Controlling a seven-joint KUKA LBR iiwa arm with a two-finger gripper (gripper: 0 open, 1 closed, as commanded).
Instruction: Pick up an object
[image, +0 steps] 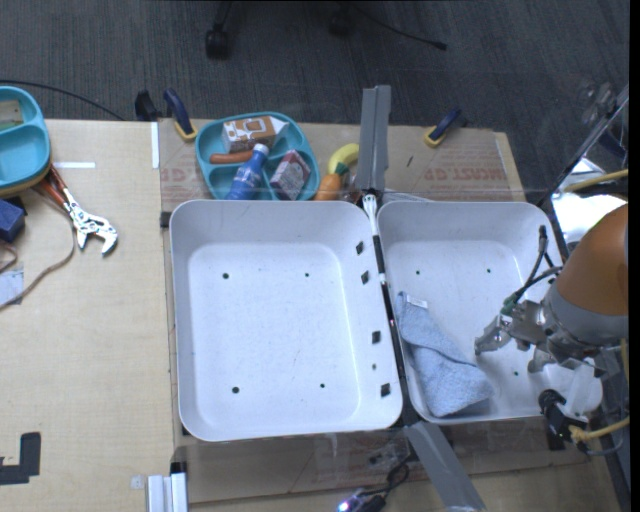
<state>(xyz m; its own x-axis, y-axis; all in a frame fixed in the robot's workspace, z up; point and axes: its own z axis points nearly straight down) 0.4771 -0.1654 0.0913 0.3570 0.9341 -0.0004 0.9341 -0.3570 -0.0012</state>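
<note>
A crumpled light blue-grey cloth lies in the right bin, against its left wall and front edge. My gripper hangs low over the right half of that bin, just right of the cloth, with the orange band of the arm behind it. Nothing shows between its fingers, and their state is too small and dark to read.
The left bin sits beside the right one. Behind the bins stands a teal tray with small items, plus a banana and a grey post. A wrench lies on the bench at the left.
</note>
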